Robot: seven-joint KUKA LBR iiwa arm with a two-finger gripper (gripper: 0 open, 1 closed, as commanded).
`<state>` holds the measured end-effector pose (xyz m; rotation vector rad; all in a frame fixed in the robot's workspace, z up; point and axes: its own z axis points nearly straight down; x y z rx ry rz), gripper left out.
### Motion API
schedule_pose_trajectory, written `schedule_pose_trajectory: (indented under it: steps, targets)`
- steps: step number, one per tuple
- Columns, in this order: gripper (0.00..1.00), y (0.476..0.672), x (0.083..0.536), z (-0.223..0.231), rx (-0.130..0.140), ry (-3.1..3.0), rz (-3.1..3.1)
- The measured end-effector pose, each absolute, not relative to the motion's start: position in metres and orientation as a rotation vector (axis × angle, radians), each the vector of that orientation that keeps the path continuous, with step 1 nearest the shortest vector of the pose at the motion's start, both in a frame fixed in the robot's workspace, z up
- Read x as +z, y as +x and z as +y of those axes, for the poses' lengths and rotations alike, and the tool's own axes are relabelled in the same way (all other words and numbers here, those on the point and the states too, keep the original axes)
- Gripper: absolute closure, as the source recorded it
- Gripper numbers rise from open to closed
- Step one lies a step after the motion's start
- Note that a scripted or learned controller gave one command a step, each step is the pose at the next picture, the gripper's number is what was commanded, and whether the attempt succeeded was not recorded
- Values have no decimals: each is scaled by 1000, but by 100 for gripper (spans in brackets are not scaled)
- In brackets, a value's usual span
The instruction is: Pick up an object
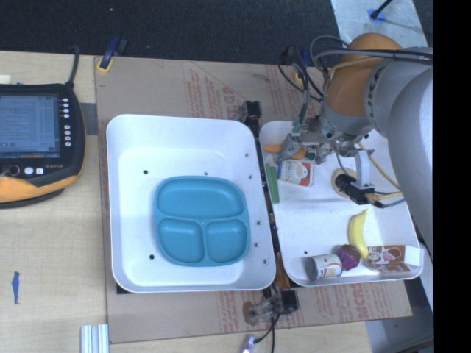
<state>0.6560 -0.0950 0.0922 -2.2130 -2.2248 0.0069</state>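
Just below the hand (305, 147) – grip state unclear – lies a white carton (296, 172).

Around the blue three-compartment plastic plate (201, 220), the left white bin's (125, 197) floor lies open. The right white bin (324, 274) is crowded: yellow banana (358, 230), small carton (296, 172), cylindrical can (324, 266).

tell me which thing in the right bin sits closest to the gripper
The small white carton with a red label, lying just under the gripper at the bin's far end. The banana and the can lie nearer the camera.
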Motion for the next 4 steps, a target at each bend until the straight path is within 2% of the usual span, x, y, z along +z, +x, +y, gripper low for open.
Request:
schedule_pose_trajectory:
  steps: [4]
  targets:
    - [0,656,92,-93,7,-2211,-2225]
